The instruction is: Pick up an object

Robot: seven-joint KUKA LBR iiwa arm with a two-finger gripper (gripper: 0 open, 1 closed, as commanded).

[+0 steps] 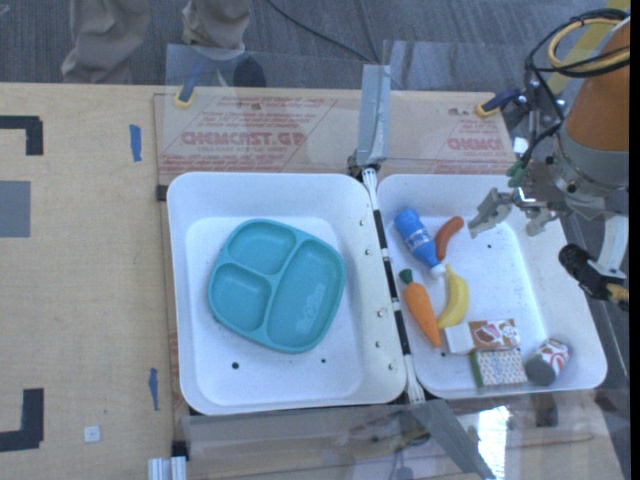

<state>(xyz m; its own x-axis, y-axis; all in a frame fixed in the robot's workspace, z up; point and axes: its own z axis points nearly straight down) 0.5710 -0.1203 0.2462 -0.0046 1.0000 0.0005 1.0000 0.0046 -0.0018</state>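
The right bin holds several toy items: a blue bottle, a red-orange sausage, a yellow banana, an orange carrot, a small printed box, a green-patterned block and a small can. My gripper hangs over the back right part of this bin, above and to the right of the sausage. Its two fingers are spread apart with nothing between them.
The left bin carries a teal divided plate. A metal divider post stands at the back between the bins. Cardboard sheets lie behind the bins, and cables loop around the arm at the right.
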